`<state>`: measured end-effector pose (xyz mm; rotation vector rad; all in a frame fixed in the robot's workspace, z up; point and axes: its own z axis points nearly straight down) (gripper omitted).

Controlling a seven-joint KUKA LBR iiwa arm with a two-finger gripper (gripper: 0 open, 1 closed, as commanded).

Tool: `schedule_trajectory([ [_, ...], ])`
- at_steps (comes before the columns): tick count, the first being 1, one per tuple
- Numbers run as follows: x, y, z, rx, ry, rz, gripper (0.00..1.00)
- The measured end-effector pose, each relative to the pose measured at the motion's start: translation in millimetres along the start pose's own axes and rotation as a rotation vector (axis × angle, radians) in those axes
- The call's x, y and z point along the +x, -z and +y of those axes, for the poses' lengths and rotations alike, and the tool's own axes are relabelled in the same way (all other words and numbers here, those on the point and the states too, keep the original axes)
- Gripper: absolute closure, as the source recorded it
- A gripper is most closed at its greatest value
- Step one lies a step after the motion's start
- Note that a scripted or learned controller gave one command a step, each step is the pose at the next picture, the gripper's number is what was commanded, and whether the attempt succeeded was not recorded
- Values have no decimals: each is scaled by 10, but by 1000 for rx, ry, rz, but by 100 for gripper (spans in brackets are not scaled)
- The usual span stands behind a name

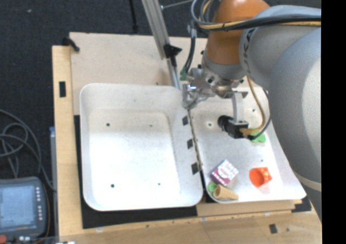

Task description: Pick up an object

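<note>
My gripper [190,97] hangs below the orange wrist band, over the back of the right bin [281,175], close to the divider between the two bins. Several small objects lie in the right bin: a purple and white packet [224,172], an orange piece [260,176], a tan cone on a green base [223,193] at the front edge, and a small green item [260,139] partly hidden by a cable. All of them sit in front of the gripper and apart from it. I see nothing held in the gripper.
The left bin [92,107] lies beside the right one. A slanted metal rail [154,15] rises behind the bins. A black connector [232,127] with cables hangs off the wrist above the right bin. The grey arm covers the right side.
</note>
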<state>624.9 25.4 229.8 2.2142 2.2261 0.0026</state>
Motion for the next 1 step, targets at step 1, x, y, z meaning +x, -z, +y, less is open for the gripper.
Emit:
schedule_trajectory([
  [1,449,-57,266,0,0,0,100],
])
